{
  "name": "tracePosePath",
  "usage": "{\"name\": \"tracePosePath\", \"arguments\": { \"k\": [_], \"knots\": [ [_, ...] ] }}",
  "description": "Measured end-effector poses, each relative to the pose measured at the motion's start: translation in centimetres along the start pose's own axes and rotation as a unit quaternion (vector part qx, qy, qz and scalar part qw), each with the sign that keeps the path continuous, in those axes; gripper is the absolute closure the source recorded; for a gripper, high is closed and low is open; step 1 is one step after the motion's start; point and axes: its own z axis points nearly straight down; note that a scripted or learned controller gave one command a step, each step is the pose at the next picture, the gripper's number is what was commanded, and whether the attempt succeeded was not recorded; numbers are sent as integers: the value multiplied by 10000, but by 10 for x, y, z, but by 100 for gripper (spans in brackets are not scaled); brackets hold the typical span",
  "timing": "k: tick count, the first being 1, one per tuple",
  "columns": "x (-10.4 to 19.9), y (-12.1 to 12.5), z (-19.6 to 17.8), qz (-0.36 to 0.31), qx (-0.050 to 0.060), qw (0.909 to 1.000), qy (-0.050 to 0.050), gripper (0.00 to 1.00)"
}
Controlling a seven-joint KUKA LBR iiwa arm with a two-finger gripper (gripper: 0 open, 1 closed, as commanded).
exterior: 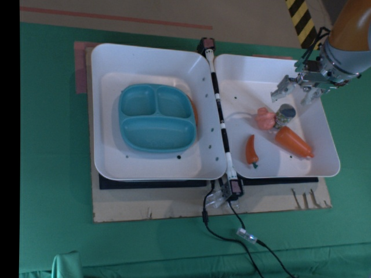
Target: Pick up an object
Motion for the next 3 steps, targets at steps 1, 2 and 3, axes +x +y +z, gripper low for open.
{"name": "tracePosePath", "arguments": {
  "k": [1, 2, 3],
  "knots": [
    [-2, -2, 66, -3, -15, 10000, -5, 0],
    [4, -62, 93, -1, -51, 10000, -17, 0],
    [2, -60, 82, 19, -77, 10000, -37, 100]
  ]
}}
